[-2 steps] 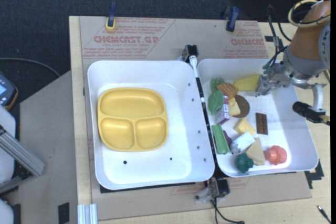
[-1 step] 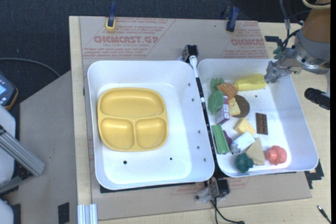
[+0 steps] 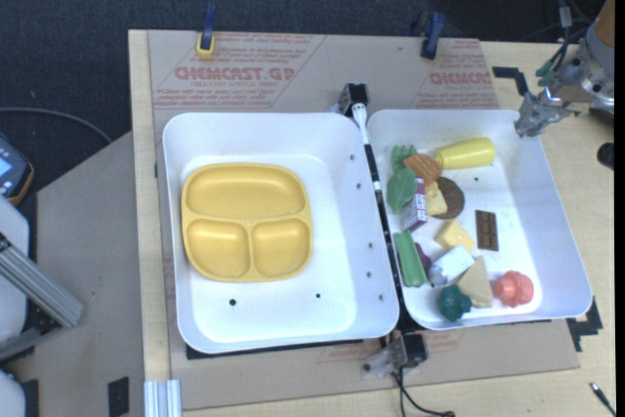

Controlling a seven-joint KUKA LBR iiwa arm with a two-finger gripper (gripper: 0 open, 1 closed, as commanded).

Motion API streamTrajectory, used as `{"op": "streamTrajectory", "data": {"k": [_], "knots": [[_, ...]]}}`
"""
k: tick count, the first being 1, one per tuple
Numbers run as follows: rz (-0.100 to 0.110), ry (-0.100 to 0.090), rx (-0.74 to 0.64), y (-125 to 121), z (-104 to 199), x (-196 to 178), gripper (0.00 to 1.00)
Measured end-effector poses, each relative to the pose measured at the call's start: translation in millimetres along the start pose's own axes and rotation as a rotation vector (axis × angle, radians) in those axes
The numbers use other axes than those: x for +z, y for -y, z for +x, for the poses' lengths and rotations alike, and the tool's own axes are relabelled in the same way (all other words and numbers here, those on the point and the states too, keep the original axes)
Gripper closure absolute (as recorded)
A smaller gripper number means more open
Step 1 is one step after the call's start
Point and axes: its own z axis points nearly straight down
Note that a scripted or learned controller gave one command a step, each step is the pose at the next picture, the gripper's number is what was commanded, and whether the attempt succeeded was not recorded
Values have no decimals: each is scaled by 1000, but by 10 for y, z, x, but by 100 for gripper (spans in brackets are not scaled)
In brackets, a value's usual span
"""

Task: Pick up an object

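Jaws (image 3: 535,117): poised over the far right corner of the right bin, nothing between them; whether they stand open or closed cannot be told from this view.
Objects: a heap of toy food in the right bin (image 3: 557,210), mostly along its left side and near edge.
Yellow piece (image 3: 466,152): long and rounded, lying at the far end of the heap, nearest the jaws yet apart from them.
Brown bar (image 3: 486,230): small, flat, alone on bare bin floor right of the heap.
Red piece (image 3: 513,288): round, at the near right of the heap, beside a tan wedge (image 3: 477,283).
Dark green piece (image 3: 453,305): at the near edge, just left of the wedge.
Green pieces (image 3: 401,186): along the bin's left wall.
Left bin (image 3: 342,210): holds a yellow divided plate (image 3: 247,221), three compartments, set toward its left.
Counter (image 3: 146,210): tan board under both bins, with blue clamps (image 3: 432,34) at its far edge.
Arm (image 3: 596,63): grey, reaching in from the right.
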Motion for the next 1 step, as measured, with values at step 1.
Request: {"op": "streamTrajectory", "data": {"k": [1], "knots": [[4,-2,-1,-10,1,-42,100]]}}
